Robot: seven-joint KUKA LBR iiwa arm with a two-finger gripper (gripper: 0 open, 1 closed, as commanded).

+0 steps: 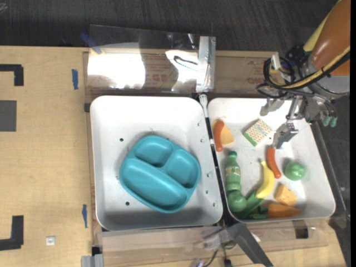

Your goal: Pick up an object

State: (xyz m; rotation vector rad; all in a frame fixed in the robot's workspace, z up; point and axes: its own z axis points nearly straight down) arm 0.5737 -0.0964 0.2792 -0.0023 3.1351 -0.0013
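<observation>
Low over the back half of the right bin, the gripper, open or closed impossible to tell, nothing seen in its grasp. Just in front of it, one red pepper, long axis running nearly front to back with a slight slant, far end toward the gripper, near end beside the banana. Around it, one each: patterned card, green ball, green bottle, orange wedge; in the left bin, one teal divided plate.
</observation>
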